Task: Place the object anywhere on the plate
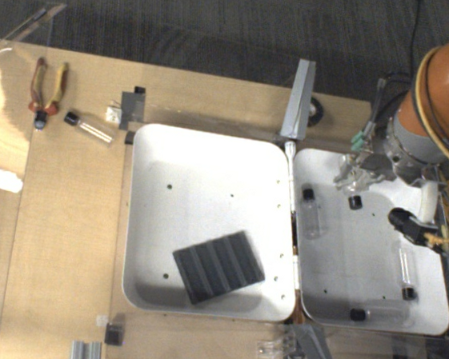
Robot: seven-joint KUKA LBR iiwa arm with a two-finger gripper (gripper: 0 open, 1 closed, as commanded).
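Note:
A dark grey ribbed plate lies flat and skewed in the front half of the left bin. Clear tubes with black caps lie in the right bin: one by its left wall, another towards its right side. My gripper hangs over the back of the right bin, far to the right of the plate. A small black cap sits just below it; whether it touches the gripper is unclear.
A black cap rests at the right bin's front wall. On the bench to the left lie red-handled pliers and a loose tube. A metal post stands behind the gap between the bins. Cables trail at the right.

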